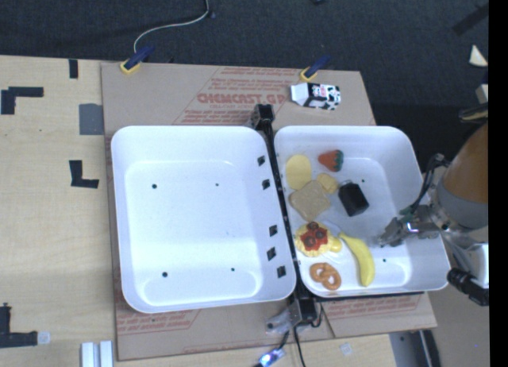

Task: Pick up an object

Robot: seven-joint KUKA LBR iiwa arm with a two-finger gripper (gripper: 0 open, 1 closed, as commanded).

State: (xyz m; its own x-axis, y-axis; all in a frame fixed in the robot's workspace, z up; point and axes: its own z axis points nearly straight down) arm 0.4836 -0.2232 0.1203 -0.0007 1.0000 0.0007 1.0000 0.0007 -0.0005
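Note:
The right bin [401, 144] holds several toy foods. A strawberry [331, 160] and a round yellow slice [298, 171] lie at its far side. A black block [352, 198] and a slice of toast [310, 199] sit in the middle. Nearer the front are a yellow piece with red topping [315, 240], a banana [361, 258] and a pretzel [325, 276]. My gripper [394, 233] hangs low over the bin's right part, just right of the banana and apart from it. Nothing shows in its grasp.
The left bin [127, 198] stands beside the right one, with a black-clipped divider [271, 198] between them. Both rest on a cardboard sheet [230, 99]. A small black-and-white tag [317, 95] lies behind the right bin. The arm [468, 187] comes in from the right.

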